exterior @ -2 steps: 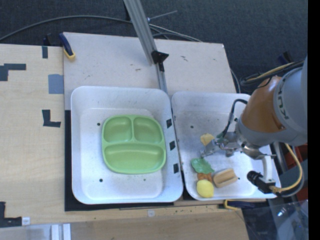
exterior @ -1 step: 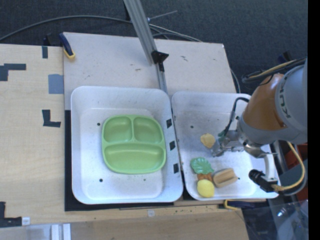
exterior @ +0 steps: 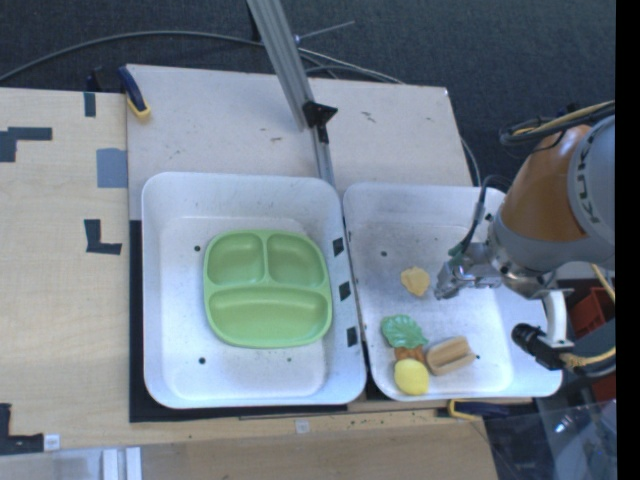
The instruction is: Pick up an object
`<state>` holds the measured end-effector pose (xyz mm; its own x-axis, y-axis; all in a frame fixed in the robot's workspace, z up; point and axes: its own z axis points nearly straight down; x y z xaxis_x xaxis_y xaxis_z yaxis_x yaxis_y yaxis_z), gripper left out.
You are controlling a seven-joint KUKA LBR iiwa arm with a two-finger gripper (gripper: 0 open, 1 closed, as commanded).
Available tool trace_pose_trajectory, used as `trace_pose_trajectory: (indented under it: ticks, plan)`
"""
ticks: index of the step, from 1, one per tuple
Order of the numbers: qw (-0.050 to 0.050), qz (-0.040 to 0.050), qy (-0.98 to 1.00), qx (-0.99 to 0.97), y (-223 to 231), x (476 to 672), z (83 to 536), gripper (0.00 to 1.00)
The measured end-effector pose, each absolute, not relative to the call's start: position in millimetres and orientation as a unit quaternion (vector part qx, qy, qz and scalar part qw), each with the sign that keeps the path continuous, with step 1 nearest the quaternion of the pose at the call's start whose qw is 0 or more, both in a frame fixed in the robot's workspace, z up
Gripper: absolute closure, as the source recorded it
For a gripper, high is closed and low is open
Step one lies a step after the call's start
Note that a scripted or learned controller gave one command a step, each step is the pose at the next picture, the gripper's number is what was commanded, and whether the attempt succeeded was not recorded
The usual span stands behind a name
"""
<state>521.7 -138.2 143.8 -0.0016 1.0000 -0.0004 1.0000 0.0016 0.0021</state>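
In the camera view nothing had been lifted: every object lay in the right bin (exterior: 365,268), so the grasp itself remained. The claw (exterior: 446,283) hung low just right of the yellow chip (exterior: 415,281), the likeliest target. How wide it stood, or whether it touched the chip, I could not tell. Below the chip lay a green leaf (exterior: 402,330), a lemon (exterior: 411,376) and a bread roll (exterior: 449,354).
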Motion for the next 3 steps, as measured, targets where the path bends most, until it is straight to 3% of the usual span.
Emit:
trace_pose_trajectory:
  ticks: [2, 3]
  plan:
    - [0.002, 0.0010, 0.708, 0.706, -140, 525.0, 239, 1.00]
    - [0.000, 0.0006, 0.709, 0.705, -98, 552.9, 244, 1.00]
